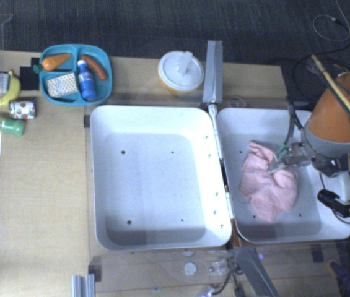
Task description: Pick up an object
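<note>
Pink cloth [269, 184]: crumpled in the right bin [249, 224], centre right of the frame, well off the left wall, nearer the bin's middle than any edge
Gripper [284, 158]: down at the cloth's upper right edge, touching or nearly touching the fabric; whether its fingers are apart or together cannot be told at this size
Arm [336, 119]: grey with an orange band, coming in from the right edge of the frame over the right bin's far right side
Left bin [153, 178]: centre of the frame, bare white floor with rounded corners, wide room on all sides
Divider: the two bins meet edge to edge along a narrow seam running from upper centre to lower centre
Bench [32, 184]: pale wood, open stretch at the left of the frame
Blue tray [103, 73]: upper left, sectioned, holding toy food and a small blue bottle [86, 79]
White lidded cup [180, 71]: top centre, just above the left bin's far rim
Loose items: banana [9, 90], small can [22, 109] and green bottle [2, 125] near the left edge
</note>
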Robot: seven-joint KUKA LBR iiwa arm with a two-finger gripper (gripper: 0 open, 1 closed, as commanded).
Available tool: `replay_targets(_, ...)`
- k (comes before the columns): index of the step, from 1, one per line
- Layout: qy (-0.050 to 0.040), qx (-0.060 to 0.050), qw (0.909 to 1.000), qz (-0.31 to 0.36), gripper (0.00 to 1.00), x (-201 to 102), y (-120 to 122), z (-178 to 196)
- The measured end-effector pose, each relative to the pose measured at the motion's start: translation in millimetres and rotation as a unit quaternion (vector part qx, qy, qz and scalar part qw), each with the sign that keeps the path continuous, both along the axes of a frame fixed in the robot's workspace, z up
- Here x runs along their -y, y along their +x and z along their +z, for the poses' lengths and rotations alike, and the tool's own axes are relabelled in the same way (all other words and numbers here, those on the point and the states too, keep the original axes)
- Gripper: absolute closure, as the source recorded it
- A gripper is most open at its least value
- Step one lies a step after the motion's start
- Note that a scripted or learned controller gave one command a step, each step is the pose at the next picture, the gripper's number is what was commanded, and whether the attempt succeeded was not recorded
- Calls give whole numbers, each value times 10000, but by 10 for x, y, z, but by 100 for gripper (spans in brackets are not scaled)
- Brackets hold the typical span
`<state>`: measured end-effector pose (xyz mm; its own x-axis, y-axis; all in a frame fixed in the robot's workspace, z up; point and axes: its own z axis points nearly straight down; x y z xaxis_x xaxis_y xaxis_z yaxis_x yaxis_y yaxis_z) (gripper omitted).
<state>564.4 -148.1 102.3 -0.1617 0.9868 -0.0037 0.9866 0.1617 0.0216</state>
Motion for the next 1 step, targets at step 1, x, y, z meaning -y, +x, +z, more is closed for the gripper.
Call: replay_targets(1,-5,-92,9990,433,100,-618,541,740)
